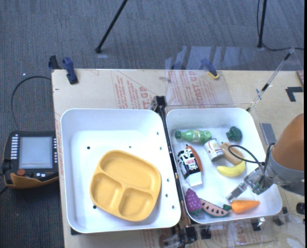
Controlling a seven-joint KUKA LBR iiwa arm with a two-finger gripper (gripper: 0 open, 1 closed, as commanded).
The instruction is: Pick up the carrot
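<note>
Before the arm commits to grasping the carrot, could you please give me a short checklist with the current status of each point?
1. Carrot located: ok, it lies in the right bin, near the front right corner.
2. Gripper close to the target: ok, it sits just above and left of the carrot.
3. Carrot between the gripper's fingers: not ok, it lies beside the gripper, not in it.
4. Neighbours clear: cannot tell; the watermelon slice lies right beside the carrot's leafy end.
5. Banana out of the way: ok, it lies farther back.
</note>
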